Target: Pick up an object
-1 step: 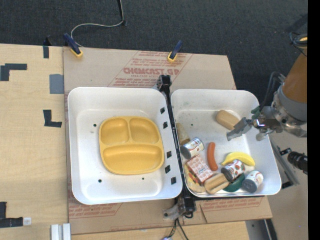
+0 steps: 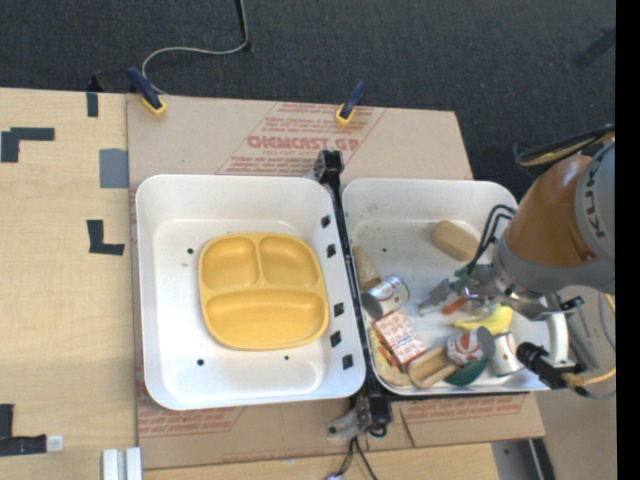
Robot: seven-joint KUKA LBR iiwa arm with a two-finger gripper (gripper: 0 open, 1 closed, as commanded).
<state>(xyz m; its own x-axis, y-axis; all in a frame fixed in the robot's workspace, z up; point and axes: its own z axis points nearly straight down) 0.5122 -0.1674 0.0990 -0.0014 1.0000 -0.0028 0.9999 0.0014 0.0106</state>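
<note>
Objects clutter the right bin (image 2: 400,196); my gripper (image 2: 468,296) hangs among them, and I cannot tell its state.

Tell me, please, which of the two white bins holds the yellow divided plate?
The left bin: the yellow divided plate lies in it, while the right bin holds small clutter.

The left bin (image 2: 160,298) has open floor all around the yellow divided plate (image 2: 264,291) at its centre, widest along the near and left sides. The right bin (image 2: 400,196) is free in its far left part; a tan block (image 2: 455,238) sits at the far right. Its near half is crowded: a small can (image 2: 386,293), a red-and-white box (image 2: 399,336), a yellow piece (image 2: 487,319) and a green item (image 2: 466,372) lie close together, with the arm (image 2: 555,230) overhanging the right edge.
</note>
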